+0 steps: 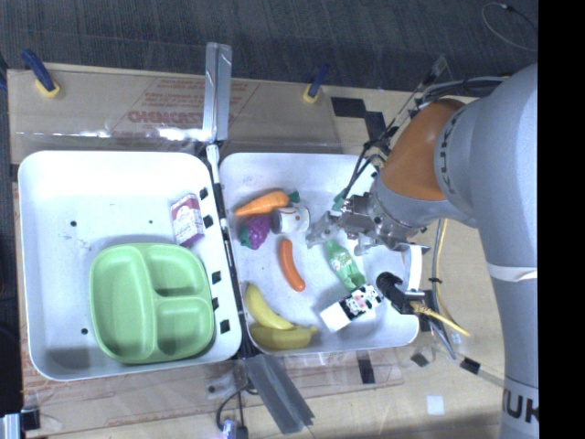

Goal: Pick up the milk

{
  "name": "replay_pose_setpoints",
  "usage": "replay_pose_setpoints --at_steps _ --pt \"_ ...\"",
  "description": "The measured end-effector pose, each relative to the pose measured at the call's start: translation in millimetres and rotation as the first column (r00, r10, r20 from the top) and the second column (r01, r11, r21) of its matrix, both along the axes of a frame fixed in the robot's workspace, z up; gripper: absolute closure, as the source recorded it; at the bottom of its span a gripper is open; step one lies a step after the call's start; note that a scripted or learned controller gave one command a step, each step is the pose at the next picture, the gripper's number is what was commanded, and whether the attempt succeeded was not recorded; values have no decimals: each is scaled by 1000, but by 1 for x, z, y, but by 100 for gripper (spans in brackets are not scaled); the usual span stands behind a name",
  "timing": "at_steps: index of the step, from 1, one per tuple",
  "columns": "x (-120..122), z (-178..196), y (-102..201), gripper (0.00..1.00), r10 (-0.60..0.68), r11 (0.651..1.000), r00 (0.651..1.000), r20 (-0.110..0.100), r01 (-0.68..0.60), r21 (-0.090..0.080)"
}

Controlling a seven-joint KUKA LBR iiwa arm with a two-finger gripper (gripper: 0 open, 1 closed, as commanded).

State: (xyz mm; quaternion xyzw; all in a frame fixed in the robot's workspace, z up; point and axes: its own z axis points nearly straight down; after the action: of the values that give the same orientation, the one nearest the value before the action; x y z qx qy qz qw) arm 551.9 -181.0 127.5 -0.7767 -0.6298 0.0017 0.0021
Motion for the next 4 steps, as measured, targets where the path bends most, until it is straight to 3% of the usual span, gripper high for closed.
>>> replay_pose_setpoints --at_steps 1,2,3,4 --pt "-70 53 10 0 187 982 982 2 -187 1" --pt "-74 46 4 0 213 977 977 2 -213 2" --pt "-75 -36 -29 0 370 929 929 4 -370 0" --pt "-75 31 24 0 551 834 834 5 -551 -1"
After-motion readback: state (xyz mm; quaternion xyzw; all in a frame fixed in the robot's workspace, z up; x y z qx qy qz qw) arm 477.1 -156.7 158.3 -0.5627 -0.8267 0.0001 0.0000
